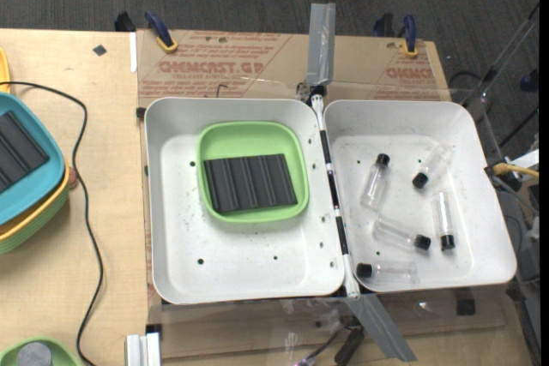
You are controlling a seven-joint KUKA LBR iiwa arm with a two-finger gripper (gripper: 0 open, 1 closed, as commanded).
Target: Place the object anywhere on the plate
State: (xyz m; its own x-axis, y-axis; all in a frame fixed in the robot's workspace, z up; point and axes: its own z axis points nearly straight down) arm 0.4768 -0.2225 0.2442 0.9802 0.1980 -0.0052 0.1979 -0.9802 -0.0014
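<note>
A green square plate (254, 138) sits in the left white bin (171, 253), toward its back. A dark ribbed rectangular pad (250, 183) lies flat on the plate's middle. In the right white bin (480, 184) lie several clear plastic vials with black caps: one (376, 177) near the middle, one (431, 165) at the back right, one (444, 223) at the right, one (400, 233) lower down and one (386, 272) at the front edge.
A cardboard sheet (223, 64) with blue clamps lies behind the bins. Stacked teal and green plates (34, 184) with another dark pad stand on the wooden table at far left. A black cable (86, 210) runs down the table.
</note>
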